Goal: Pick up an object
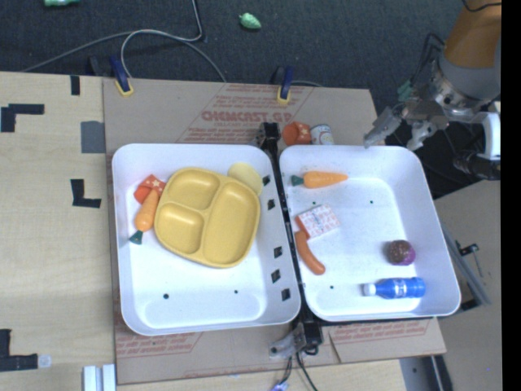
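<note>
Hovering above the far right corner of the right shallow white bin, the arm's two-finger hand has its fingers spread apart with nothing between them. Nearest inside that bin lies an orange plastic carrot with a green stub, by the far wall. Toward the middle sit a small pink-and-white checked packet and, touching it, an orange sausage-shaped toy. By the near right wall rest a dark purple round ball and a blue plastic bottle on its side. The left white bin holds a yellow divided plate.
</note>
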You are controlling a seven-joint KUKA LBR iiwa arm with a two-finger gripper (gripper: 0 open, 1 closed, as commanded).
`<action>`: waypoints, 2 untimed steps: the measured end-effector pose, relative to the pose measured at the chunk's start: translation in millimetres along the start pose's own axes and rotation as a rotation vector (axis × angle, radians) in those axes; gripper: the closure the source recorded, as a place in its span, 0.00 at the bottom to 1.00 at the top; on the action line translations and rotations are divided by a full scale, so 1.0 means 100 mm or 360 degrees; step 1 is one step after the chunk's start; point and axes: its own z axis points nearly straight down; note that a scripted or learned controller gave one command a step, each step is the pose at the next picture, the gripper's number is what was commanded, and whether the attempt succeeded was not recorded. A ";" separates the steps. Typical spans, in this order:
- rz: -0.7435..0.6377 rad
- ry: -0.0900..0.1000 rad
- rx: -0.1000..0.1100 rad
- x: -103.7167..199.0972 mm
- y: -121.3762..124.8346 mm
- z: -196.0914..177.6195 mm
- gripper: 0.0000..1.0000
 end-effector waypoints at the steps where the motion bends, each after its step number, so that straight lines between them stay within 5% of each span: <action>1: -0.0001 0.0003 0.0005 0.51 0.15 1.12 0.00; 2: 0.0003 -0.0003 -0.0009 0.65 0.24 1.89 0.00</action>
